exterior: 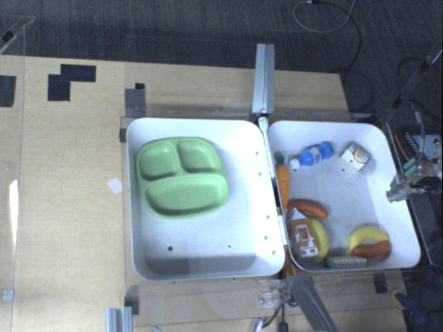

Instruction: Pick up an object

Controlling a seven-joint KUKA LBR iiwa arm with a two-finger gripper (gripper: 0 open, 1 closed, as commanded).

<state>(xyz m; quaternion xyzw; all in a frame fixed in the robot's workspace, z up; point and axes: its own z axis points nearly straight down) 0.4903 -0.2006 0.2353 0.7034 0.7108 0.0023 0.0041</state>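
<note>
Two bins sit side by side: the left bin holds a green tray, the right bin a bottle, carrot and banana. The gripper hangs at the right bin's right rim; its opening cannot be told.

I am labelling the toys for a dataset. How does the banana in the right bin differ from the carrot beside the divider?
The banana is yellow, while the carrot is orange. The banana is curved, while the carrot is straight and narrow. The banana lies near the front right corner of the right bin against a red sausage-like toy, while the carrot lies along the bin's left wall. Both lie flat in the same bin.
</note>
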